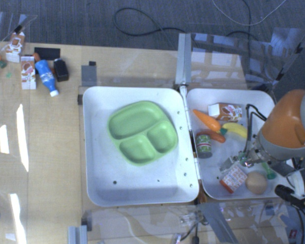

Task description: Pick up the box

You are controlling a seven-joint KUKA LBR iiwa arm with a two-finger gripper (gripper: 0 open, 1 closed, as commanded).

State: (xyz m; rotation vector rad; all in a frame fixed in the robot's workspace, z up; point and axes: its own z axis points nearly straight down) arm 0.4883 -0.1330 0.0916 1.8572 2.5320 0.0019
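**A:** Right bin (pixel 268 101), near its front edge: that's where your box (pixel 234 178) is. It lies flat on the bin floor, tilted diagonally, just beside a tan egg-shaped thing (pixel 256 183) on its right.

**B:** Picked yet?

**A:** No. You can see it resting on the floor, not lifted. The gripper (pixel 248 159) hangs just above and behind it, close to its upper corner. My read: you're at the approach or descent stage. Closing, gripping and lifting are all left.

**B:** Fingers?

**A:** They look narrow, tips close together, nothing between them. It's small metal clutter at this angle, so treat that as a soft read.

**B:** What does the box look like?

**A:** Small, flat, white-pink face with a fine printed pattern, red-orange along the lower left end. Looks like a light cardboard carton. Broad side up, so you'd likely need to pinch across its narrow width.

**B:** Anything crowding it?

**A:** Egg thing is the close one. The can (pixel 204 144), carrot (pixel 209 121) and banana (pixel 235 130) sit further back. A second carton (pixel 225 111) lies at the rear of the same bin, so check which box you mean. The left bin (pixel 99 187) holds a green divided plate (pixel 142 132), well apart from all this.
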